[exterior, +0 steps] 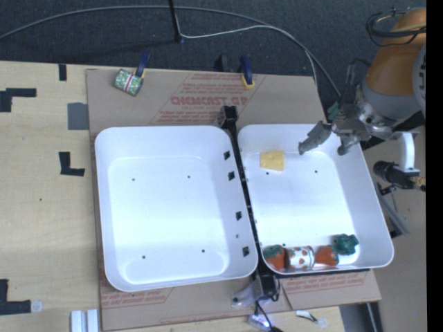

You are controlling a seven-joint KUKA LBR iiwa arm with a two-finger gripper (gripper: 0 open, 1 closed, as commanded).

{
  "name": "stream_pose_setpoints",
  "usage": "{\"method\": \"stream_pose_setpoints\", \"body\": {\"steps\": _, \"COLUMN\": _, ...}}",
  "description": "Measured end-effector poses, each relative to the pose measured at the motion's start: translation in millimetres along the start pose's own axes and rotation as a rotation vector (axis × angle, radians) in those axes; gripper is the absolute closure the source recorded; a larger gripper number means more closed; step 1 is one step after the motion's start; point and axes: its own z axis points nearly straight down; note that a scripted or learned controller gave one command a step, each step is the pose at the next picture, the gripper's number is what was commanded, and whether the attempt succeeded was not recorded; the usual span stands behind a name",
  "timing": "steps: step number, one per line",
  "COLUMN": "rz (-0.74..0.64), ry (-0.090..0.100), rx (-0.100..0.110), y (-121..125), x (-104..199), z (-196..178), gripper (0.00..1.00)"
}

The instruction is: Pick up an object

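Above the right bin's point(360, 185) far right corner, the gripper point(324, 141) hangs with fingers spread wide, holding nothing. A yellow block point(272, 160) lies near that bin's far left corner, well apart from it.

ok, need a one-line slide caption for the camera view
KUKA gripper, fingers spread open, above the right bin; yellow block near its far edge, small toys along the near edge.
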Motion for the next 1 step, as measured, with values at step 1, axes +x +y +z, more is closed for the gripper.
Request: {"method": "stream_pose_setpoints", "body": {"steps": 1, "rz": -0.002, "ry": 0.001, "rx": 0.002, "y": 19.5, "x": 25.5, "z": 32.0, "gripper": 0.00}}
